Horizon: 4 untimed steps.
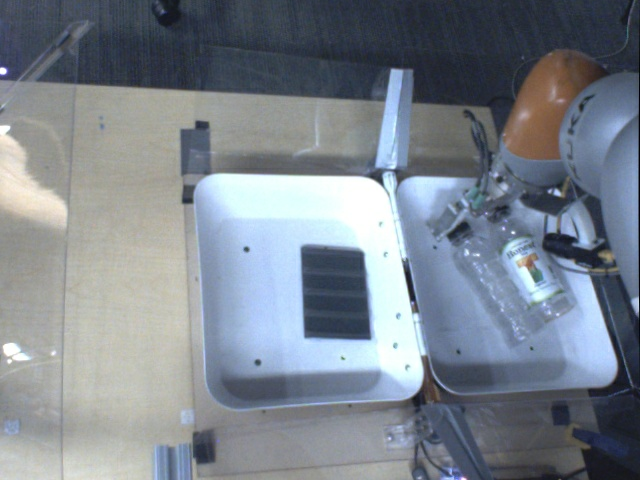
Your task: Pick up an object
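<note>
Camera view: bottle (527, 273) inside right bin (520, 373).

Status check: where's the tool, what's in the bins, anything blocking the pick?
Tool low in right bin, at upper left. Clear plastic bottle lying just beside it. Dark ribbed block flat in left bin. Nothing over the bottle.

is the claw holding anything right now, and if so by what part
Cannot be told. The claw sits at the upper end of a clear plastic bottle in the right bin, but a grip isn't visible.
</note>
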Each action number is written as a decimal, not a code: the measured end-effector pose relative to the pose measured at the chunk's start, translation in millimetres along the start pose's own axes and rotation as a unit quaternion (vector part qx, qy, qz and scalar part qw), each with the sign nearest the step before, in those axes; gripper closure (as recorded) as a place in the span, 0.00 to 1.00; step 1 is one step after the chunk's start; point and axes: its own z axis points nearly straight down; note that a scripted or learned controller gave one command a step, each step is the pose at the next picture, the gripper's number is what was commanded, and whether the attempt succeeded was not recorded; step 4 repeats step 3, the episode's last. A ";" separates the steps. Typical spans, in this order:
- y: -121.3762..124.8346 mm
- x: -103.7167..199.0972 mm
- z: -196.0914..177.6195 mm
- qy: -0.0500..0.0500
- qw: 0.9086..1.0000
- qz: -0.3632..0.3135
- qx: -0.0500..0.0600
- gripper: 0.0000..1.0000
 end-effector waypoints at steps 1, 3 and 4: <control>4.4 -1.1 -14.2 -0.006 1.000 -0.002 -0.007 1.00; -47.1 -13.0 -95.3 -0.008 0.996 -0.090 -0.008 0.00; -47.1 -13.0 -95.3 -0.008 0.996 -0.090 -0.008 0.00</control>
